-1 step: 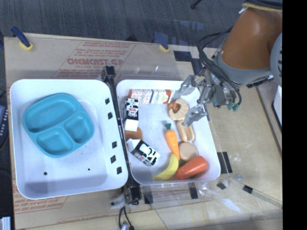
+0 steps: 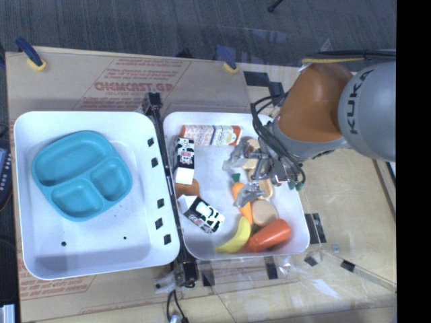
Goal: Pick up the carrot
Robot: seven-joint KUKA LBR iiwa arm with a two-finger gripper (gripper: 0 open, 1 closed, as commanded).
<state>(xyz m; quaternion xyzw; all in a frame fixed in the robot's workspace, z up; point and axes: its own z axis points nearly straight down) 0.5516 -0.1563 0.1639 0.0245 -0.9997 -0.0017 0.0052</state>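
Two bins sit side by side on the bench: the left bin (image 2: 40, 247) holds a blue tray (image 2: 81, 173), the right bin (image 2: 296, 214) a crowd of toy food. From the right, the arm (image 2: 337, 106) reaches in over the right bin, and its gripper (image 2: 252, 177) hangs low above the middle of the pile.

At the bin's near edge lies the carrot (image 2: 269, 235), long, orange-red and tilted. It touches a banana (image 2: 236, 235) on its left and sits just below a tan round piece (image 2: 264, 212). Near the gripper there is also a small orange piece (image 2: 238, 191), and a carton (image 2: 212, 134) lies along the far wall.

Risk comes from the crowding — the gripper is nearer the tan piece and the small orange piece than the carrot, so a straight descent would likely close on the wrong thing. Pressed against the banana, the carrot leaves little room for a finger on that side; the finger may land on top and push it away. The bin wall close behind it could block the other finger.

Nothing can be seen between the gripper's fingers; how wide they stand I cannot tell — metal and cables blur together there.
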